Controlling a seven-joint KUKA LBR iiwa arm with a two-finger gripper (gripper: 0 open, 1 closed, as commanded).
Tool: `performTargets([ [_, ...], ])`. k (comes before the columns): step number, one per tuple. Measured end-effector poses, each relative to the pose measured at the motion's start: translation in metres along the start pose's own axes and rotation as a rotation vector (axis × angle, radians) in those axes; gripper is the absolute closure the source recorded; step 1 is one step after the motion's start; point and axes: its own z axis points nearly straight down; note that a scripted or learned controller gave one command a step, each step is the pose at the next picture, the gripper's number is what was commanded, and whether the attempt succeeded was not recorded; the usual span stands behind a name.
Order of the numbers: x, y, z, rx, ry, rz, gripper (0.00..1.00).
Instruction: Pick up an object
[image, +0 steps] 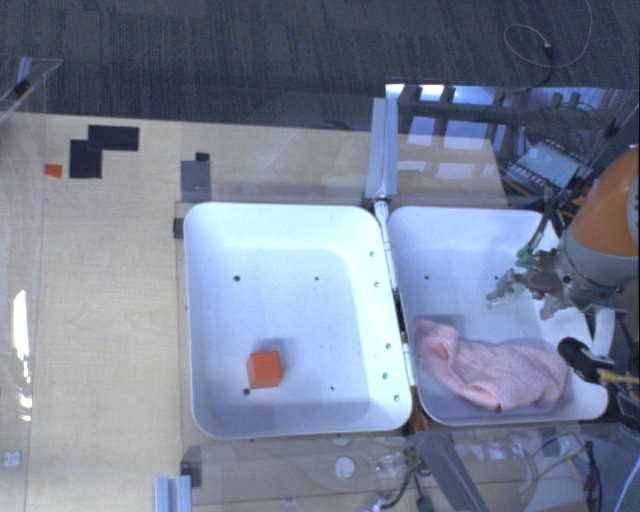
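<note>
A grey KUKA arm with an orange band reaches in from the table's right edge, its gripper (522, 282) poised over the right-hand bin (450, 225), just above a crumpled pink cloth (490, 370) that lies along that bin's near wall; whether the jaws stand apart or together cannot be told from this slanted view, and nothing can be seen between them; an orange block (265, 369) sits alone in the left-hand bin (280, 225), toward its near left corner, well apart from the arm; judged from how things lie, the pick is not yet done, both candidates resting on the bin floors; what is left appears to be the descent, the closing on the cloth, and the lift.
</note>
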Motion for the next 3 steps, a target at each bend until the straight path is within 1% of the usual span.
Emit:
performTargets([
  [1, 0.0478, -0.0197, 0.0359, -0.008, 0.0, -0.149, 0.0],
  [2, 0.055, -0.0119, 0.0358, -0.01, -0.002, -0.546, 0.0],
  [3, 0.055, -0.0119, 0.0358, -0.01, -0.002, -0.546, 0.0],
])
